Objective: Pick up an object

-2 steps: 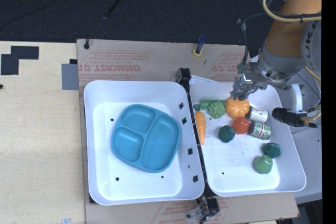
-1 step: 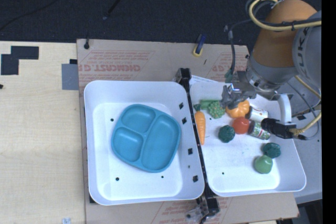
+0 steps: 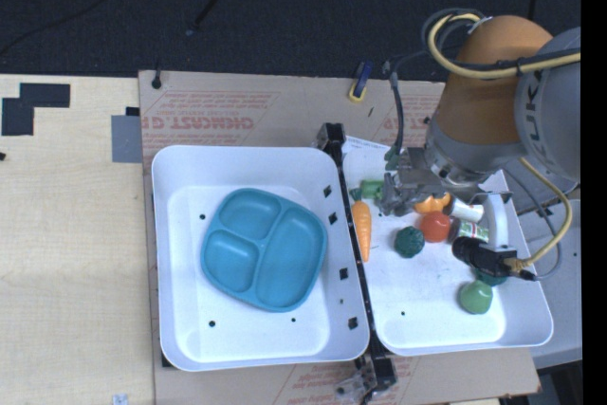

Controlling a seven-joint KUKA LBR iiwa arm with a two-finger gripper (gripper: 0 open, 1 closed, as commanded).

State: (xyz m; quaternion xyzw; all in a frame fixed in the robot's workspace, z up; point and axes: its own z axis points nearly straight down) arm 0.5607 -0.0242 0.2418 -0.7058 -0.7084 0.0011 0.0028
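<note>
Over the right bin (image 3: 531,322), the gripper (image 3: 396,193) is lowered among clustered toy foods beside a carrot (image 3: 361,229); its grip state cannot be told.

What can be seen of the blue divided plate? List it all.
The blue plate is a teal, plastic-looking dish with rounded corners, split by raised ridges into three compartments, one large and two smaller. It lies flat, turned at an angle, near the middle of the left white bin, resting on its floor. Nothing sits in it, and nothing else touches it.
</note>
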